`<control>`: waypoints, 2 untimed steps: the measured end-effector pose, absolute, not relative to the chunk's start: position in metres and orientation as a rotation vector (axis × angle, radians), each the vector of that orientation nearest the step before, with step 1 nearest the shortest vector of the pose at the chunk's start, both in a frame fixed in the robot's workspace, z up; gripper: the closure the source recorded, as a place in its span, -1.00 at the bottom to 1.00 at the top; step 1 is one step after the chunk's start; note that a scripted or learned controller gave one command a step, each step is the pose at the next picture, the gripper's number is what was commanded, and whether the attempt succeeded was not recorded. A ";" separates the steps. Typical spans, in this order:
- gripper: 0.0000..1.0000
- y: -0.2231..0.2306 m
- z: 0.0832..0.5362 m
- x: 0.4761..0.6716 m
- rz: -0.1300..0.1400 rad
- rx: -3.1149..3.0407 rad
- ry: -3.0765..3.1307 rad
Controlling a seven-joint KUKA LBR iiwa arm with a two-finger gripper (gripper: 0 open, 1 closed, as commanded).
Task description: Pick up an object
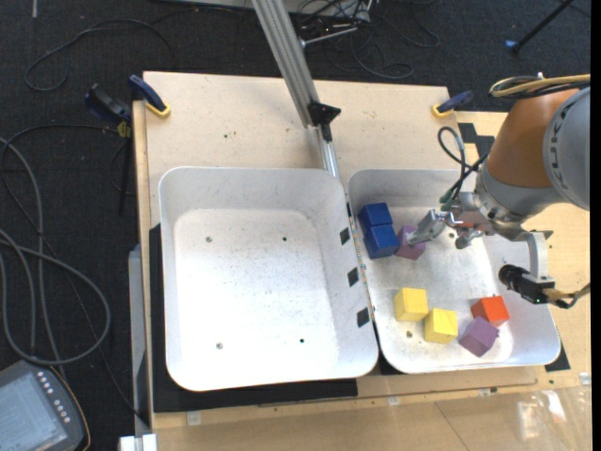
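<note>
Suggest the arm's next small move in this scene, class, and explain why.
Probably a short descent onto the small purple block: the gripper sits right at it in the right bin, beside the blue block, and no object is seen between the fingers.

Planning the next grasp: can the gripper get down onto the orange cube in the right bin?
Probably yes: the orange cube lies uncovered near the right bin's edge, though a purple block crowds it.

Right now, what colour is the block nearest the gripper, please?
Purple block, beside the gripper, in the camera view.
</note>
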State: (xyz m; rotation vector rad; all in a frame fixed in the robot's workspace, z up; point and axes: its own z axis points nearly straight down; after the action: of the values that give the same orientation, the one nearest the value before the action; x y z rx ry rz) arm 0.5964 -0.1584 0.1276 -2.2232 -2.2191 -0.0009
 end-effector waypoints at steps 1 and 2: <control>-1.00 -0.159 0.120 0.602 -0.017 -2.230 -2.236; 1.00 -0.158 0.130 0.604 -0.024 -2.234 -2.235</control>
State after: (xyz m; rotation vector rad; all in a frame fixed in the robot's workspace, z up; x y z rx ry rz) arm 0.6037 -0.1584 0.1301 -2.2342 -2.2349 -0.0243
